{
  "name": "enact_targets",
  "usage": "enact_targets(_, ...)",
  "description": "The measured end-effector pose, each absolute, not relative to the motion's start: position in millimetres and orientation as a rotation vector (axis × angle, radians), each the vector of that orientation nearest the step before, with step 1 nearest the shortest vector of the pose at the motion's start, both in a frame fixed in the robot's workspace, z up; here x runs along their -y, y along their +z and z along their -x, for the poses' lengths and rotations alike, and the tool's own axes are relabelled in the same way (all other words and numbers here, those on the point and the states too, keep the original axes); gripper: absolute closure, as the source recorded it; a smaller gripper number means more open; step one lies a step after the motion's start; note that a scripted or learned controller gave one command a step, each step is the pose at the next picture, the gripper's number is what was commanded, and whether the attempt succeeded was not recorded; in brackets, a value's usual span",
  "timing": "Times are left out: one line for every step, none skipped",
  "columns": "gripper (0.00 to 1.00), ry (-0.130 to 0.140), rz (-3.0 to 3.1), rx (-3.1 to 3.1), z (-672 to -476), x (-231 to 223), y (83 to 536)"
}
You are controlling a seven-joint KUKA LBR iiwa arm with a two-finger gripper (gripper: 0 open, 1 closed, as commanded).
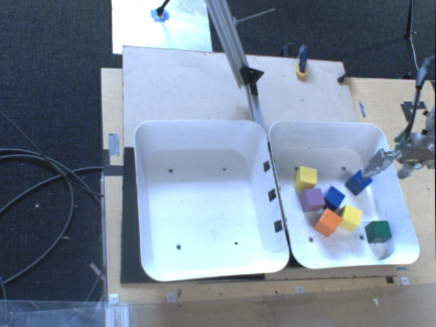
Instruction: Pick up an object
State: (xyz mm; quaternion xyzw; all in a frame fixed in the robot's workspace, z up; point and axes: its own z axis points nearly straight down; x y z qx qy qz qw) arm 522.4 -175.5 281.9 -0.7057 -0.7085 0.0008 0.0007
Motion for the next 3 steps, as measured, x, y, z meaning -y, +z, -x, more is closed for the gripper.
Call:
enact_targets(0.00,0.008,2.210,2.218,-502.5,133,139)
enact_targets(0.00,-0.001,2.216,2.233,-566.4,132,86)
enact_targets(1.00,0.005,2.210,2.228,-564.2,132,94)
